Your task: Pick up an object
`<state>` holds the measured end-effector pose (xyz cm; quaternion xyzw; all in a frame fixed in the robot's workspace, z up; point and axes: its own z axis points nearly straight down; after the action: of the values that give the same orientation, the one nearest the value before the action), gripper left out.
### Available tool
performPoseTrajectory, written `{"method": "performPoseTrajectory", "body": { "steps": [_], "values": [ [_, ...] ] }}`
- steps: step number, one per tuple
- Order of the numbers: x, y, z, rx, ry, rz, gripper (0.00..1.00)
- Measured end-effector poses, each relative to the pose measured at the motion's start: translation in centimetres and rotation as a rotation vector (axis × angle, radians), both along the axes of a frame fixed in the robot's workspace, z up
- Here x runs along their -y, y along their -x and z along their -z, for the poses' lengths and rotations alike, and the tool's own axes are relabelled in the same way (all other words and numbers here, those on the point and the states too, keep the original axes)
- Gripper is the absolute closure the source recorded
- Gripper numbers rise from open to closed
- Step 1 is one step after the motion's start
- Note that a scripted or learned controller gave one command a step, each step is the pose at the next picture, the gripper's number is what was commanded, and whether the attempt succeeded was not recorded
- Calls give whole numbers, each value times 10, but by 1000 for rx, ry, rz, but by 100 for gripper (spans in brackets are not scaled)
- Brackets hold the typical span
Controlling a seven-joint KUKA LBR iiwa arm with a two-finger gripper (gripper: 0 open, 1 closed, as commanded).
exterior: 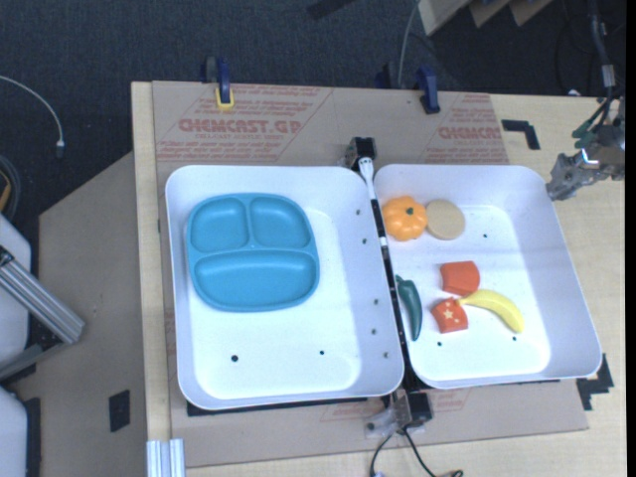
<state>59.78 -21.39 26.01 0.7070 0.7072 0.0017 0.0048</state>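
Camera view gives you the banana [497, 308] lying diagonally, tip toward lower right; the hand [570, 172] is too blurred to tell its opening.

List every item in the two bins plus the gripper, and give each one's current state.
blue divided plate: flat in the left bin, compartments bare
orange pumpkin: right bin, touching the tan disc
tan disc: lying flat
red block: resting, untouched
banana: lying on its side
red strawberry: beside the banana
green pepper: lying along the right bin's left wall
gripper: outside the right bin's far corner, holding nothing
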Motion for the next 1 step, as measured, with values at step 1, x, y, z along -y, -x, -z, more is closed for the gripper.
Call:
{"method": "performPoseTrajectory", "body": {
  "steps": [1],
  "values": [
    [0,-1,-43,-1,0,-1,100]
  ]
}}
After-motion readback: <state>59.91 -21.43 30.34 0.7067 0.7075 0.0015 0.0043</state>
